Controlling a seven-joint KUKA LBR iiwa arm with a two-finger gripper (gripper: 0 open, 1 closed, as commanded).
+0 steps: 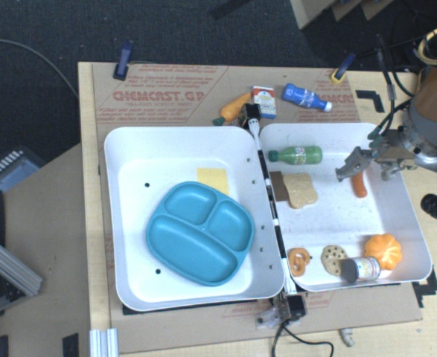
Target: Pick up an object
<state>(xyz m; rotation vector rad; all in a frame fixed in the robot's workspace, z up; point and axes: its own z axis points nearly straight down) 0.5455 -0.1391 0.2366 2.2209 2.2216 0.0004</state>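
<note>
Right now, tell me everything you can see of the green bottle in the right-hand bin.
The green bottle is small and looks like translucent green plastic, with a white label band around its middle and a pale cap at its left end. It lies on its side, lengthwise across the right bin, near the far rim. It rests on the bin floor just above the slice of toast, and a small gap seems to separate them. The claw hangs to its right, clear of it.
</note>
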